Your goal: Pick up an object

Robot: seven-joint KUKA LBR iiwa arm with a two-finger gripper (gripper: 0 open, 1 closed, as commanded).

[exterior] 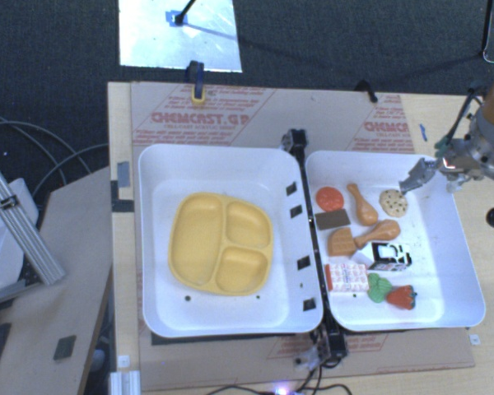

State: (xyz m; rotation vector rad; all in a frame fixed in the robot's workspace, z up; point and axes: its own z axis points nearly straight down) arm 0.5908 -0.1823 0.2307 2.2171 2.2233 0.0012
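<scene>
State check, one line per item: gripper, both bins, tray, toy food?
Gripper: above the right white bin's far right, beside the round speckled cookie, nothing seen between its fingers.
Yellow divided plastic tray: flat in the left white bin, right way up.
Round speckled cookie: lying flat in the right white bin.
Red toy strawberry: lying at near edge.

bench point(255, 105) bears two white bins point(222, 159) side by side.

Red lettering "CHEMCAST" printed on the protective sheet point(206, 118) laid over the bench behind the left bin, the same red lettering repeated, partly legible, behind the right bin, smaller print on the red-and-white packet point(347, 276) unreadable
</scene>
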